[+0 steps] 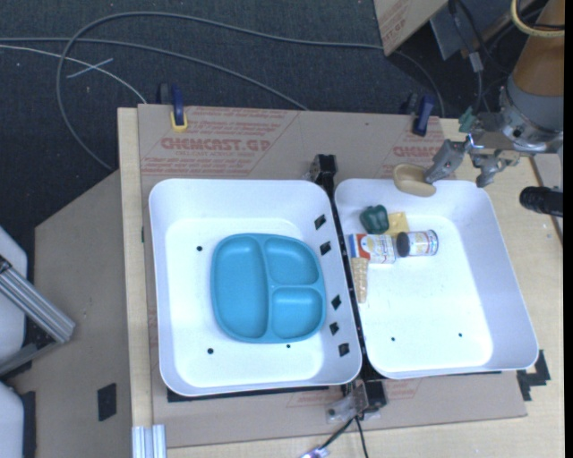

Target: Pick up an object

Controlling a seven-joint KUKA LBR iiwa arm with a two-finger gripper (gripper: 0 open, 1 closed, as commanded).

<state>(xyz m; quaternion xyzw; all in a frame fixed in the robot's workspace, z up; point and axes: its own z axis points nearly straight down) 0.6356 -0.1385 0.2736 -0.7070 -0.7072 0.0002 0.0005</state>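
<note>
My gripper (466, 171) hangs over the far edge of the right bin (466, 340), its two fingers spread open with nothing between them. Just left of its left finger, a beige rounded object (413, 181) rests at the bin's far rim. In the bin's left part lies a cluster: a small green object (374, 217), a yellow piece (396, 222), a small bottle (400, 245) on its side with a red-and-white label and a black cap, and a tan textured strip (360, 280) along the left wall.
The left bin (179, 224) holds a blue divided plate (267, 286). Clamps stand at the board's far edge, blue and yellow (178, 114) on the left and blue (423, 112) on the right. A cardboard box (405, 20) and cables sit behind the bench.
</note>
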